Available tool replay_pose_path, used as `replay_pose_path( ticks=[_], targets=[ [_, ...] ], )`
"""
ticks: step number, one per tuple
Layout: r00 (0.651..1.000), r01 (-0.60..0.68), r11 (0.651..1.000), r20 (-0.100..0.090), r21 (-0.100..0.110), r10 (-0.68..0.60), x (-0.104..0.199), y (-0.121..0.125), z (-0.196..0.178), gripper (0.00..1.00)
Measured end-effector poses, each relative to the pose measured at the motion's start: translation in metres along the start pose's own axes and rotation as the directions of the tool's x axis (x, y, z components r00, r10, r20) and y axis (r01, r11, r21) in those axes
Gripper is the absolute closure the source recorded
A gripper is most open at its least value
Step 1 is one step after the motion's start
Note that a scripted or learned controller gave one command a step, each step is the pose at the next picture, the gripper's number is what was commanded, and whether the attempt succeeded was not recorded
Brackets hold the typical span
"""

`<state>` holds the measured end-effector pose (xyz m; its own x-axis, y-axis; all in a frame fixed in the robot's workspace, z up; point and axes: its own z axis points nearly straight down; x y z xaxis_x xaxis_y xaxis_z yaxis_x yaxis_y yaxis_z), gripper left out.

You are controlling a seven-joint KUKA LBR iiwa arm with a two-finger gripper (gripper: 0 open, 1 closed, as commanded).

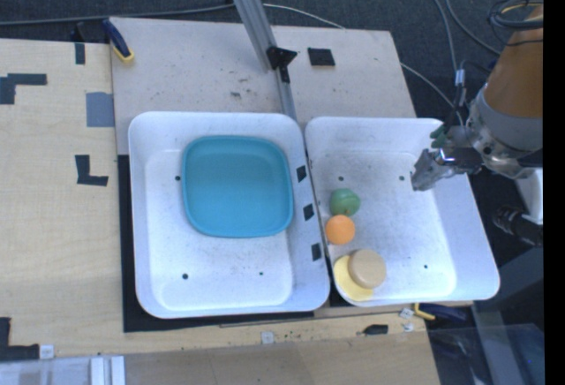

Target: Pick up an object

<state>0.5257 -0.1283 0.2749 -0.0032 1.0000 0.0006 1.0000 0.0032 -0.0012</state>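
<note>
The bench (203,65) carries two shallow white bins with rounded corners and speckled, smooth floors. The left bin (150,224) holds a glossy turquoise plate (237,185), square with rounded corners, lying flat near the bin's far edge. The right bin (441,233) holds three small objects along its left edge: a green ball (344,201), matte and round; an orange ball (340,230) touching it on the near side; and a tan disc-shaped lid (366,268) resting on a yellow piece (346,288) at the near left corner. The gripper (426,173) is at the right bin's far right area, well apart from the objects; whether its fingers are spread or closed cannot be told, and nothing is visible between them.
</note>
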Motion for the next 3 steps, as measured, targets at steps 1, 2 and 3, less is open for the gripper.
replay_pose_path(
  ticks=[1, 2, 3],
  targets=[
    [1.000, 0.001, 1.000, 0.000, -0.001, -0.001, 0.055, 0.010, 0.002, 1.00],
    [1.000, 0.000, 1.000, 0.000, 0.000, 0.000, 0.102, 0.020, 0.005, 1.00],
    [1.000, 0.001, 1.000, 0.000, 0.000, -0.001, 0.150, 0.035, 0.010, 1.00]
  ],
)
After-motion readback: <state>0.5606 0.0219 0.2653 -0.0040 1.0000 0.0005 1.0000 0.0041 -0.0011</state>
